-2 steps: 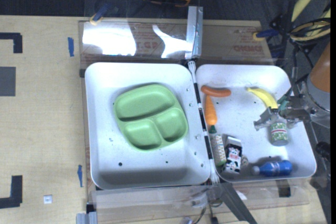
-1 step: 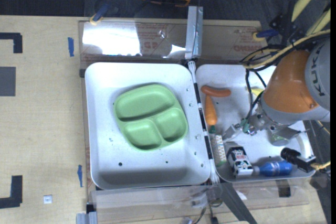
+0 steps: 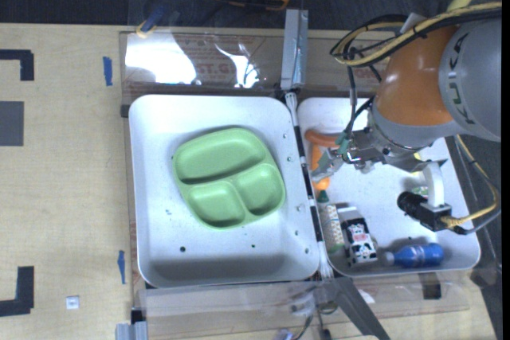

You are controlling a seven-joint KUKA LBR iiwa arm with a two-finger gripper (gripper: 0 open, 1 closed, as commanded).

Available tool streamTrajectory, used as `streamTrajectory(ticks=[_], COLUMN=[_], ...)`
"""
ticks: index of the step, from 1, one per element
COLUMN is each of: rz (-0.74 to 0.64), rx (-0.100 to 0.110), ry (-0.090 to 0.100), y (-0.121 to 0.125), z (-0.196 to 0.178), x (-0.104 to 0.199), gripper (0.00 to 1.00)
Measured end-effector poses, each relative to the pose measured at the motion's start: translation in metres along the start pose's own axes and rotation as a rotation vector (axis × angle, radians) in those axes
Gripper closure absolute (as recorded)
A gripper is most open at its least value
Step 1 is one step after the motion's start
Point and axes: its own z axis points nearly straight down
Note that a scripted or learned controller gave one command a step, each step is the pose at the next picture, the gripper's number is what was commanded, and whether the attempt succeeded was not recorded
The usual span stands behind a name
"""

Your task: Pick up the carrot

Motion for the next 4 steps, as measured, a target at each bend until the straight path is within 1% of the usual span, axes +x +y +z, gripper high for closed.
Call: streamTrajectory(ticks=[1,2,3,4], rz=[0.033,0.189,0.551,0.388], rx=[0.002,0.003,0.001,0.001], ry=[0.001,0.001,-0.001,-0.001], y=[-0.055,-0.057,-0.059,-0.047], z=[0.000,0.001,0.001,0.001], x=[0.015,0.038,0.030,0.001], gripper=[0.00,0.00,0.00,0.00])
